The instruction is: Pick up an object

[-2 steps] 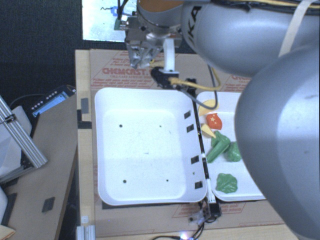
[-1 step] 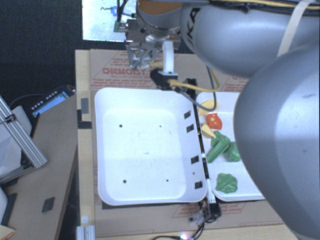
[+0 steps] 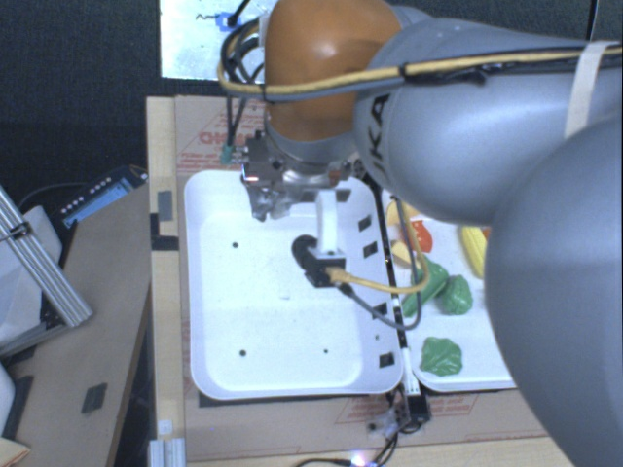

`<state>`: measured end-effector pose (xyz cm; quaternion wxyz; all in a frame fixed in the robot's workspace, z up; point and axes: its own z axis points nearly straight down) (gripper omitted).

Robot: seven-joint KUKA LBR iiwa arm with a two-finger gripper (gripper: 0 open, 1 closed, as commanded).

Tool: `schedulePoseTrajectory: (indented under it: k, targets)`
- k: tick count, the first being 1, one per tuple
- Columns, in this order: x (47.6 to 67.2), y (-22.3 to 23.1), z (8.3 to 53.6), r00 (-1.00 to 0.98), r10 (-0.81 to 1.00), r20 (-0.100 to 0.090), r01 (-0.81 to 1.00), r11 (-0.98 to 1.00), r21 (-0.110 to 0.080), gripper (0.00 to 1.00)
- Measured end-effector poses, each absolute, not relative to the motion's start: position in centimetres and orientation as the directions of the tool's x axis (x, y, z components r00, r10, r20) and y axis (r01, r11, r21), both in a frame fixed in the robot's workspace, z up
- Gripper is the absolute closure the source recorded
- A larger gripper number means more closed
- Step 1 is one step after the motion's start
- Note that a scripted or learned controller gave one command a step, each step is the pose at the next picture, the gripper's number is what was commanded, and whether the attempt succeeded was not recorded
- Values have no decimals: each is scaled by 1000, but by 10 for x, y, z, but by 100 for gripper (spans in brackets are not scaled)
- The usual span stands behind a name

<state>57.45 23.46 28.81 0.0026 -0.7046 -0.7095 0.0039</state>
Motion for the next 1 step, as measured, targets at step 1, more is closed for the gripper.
schedulePoseTrajectory:
  k: [1]
  targets:
    - [652,234,314,-1,1000,2,1000,1,9,100]
